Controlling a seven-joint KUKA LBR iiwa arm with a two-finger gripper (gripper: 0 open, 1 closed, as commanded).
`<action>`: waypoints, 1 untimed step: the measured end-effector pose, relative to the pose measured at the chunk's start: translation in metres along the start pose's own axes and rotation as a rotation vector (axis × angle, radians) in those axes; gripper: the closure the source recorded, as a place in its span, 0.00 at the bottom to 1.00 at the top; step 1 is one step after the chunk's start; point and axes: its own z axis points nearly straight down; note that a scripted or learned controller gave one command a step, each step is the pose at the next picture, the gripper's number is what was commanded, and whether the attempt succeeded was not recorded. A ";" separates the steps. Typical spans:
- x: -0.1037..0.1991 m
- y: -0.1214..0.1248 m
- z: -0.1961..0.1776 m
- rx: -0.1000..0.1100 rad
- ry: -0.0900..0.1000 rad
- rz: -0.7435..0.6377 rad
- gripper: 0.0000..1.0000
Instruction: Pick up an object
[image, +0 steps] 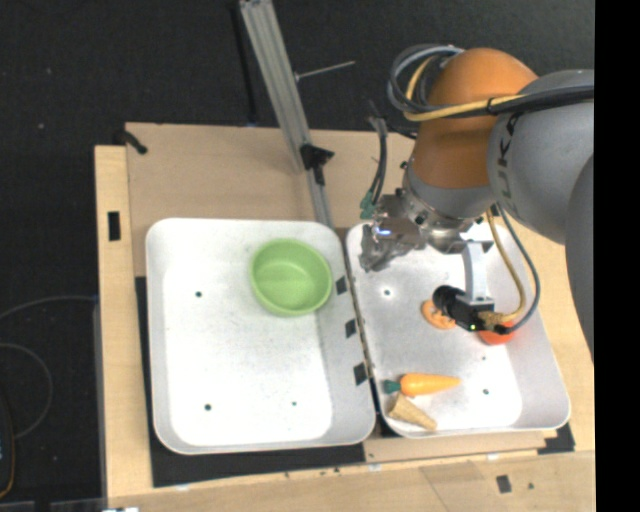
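Near right bin's front: orange carrot (430, 382)

Illumination even and bright from overhead. Both white bins (170, 330) read near overexposed, with surface detail washed out. Surround beyond the bench (200, 170) falls to black. Shadows are soft and short. Focus is moderate; the gripper (378, 245) appears slightly blurred.
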 end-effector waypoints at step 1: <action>0.061 -0.006 0.007 0.000 0.001 -0.002 1.00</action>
